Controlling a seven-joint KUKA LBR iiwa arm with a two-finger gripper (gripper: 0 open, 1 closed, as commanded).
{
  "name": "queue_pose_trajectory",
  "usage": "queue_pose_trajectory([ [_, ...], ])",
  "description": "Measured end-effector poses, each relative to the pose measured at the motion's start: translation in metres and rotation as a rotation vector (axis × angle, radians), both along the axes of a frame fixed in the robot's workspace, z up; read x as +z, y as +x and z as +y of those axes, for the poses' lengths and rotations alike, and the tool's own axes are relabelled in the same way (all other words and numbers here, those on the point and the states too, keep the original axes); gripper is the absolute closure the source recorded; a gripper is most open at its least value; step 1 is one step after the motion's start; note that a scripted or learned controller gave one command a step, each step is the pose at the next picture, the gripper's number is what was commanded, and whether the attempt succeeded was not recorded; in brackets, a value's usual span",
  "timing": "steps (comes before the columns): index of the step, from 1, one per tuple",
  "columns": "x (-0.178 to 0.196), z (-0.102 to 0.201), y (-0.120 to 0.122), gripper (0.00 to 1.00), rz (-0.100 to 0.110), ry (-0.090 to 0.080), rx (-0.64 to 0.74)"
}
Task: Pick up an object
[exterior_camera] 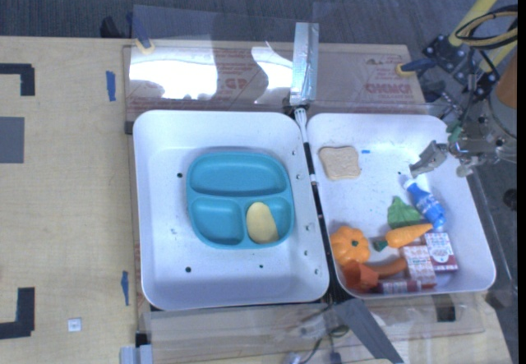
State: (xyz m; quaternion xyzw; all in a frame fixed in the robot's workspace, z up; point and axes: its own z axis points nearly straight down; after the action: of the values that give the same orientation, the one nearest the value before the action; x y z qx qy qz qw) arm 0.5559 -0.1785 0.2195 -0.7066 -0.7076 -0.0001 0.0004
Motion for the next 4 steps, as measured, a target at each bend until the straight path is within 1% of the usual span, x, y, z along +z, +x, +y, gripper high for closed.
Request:
queue_pose_trajectory([
  [1, -0.118, -0.03, 0.025, 0.0, -0.008, 0.01, -0.069],
  [2, -0.13, -0.022, -0.024, 0.0, -0.008, 0.004, -0.09],
  [3, -0.119, -0.023, -0.022, 1.0, -0.016, -0.001, -0.092],
  [4, -0.035, 0.062, 0.0, 1.0, -0.01, 0.001, -0.049],
])
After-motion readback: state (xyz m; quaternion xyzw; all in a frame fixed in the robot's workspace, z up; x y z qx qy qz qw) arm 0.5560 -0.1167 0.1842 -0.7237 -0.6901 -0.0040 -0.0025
